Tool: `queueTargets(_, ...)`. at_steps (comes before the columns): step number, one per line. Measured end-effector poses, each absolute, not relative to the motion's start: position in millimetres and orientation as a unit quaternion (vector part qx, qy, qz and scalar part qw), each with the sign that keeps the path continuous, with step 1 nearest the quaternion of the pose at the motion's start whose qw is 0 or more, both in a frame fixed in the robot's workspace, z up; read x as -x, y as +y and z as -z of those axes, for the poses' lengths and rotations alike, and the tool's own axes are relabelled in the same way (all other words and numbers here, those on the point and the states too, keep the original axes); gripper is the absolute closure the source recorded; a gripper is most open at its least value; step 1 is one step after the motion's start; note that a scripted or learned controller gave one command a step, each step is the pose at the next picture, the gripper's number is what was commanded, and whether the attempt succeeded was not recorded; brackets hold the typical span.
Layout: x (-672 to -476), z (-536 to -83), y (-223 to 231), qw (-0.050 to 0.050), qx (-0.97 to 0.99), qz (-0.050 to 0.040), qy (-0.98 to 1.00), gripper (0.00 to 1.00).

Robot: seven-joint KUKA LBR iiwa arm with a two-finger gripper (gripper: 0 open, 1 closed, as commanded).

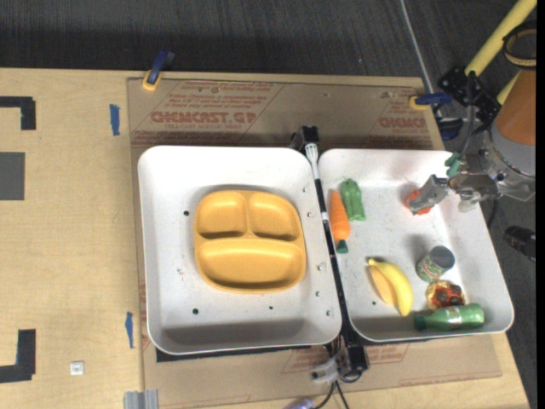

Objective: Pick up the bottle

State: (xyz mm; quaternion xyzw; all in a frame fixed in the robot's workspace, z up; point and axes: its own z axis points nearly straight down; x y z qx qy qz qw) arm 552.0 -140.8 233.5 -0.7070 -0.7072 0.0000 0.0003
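Bottle (450, 317) is lying on its side along the right bin's (400, 164) front edge, near the corner – gripper (423, 199) is up by the back right, can't tell open or closed.

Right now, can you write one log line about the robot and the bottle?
gripper: over right bin, upper part | bottle: lying at bin's near edge, not held | banana: beside it

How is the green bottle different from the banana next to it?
The bottle is green with a label around its middle; the banana is plain yellow. The bottle is straight and lies along the right bin's near wall; the banana is curved and lies farther in, angled toward the bin's middle. Both lie flat in the same bin, close together.
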Motion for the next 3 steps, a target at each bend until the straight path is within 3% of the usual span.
queueTargets(1,-565.2,-86,-97,0.000,0.814,0.0012,-0.581,0.00)
queueTargets(2,-624.2,-185,-43,0.000,0.832,0.0005,-0.555,0.00)
queueTargets(3,-593.7,-185,-30,0.001,0.907,-0.0016,-0.420,0.00)
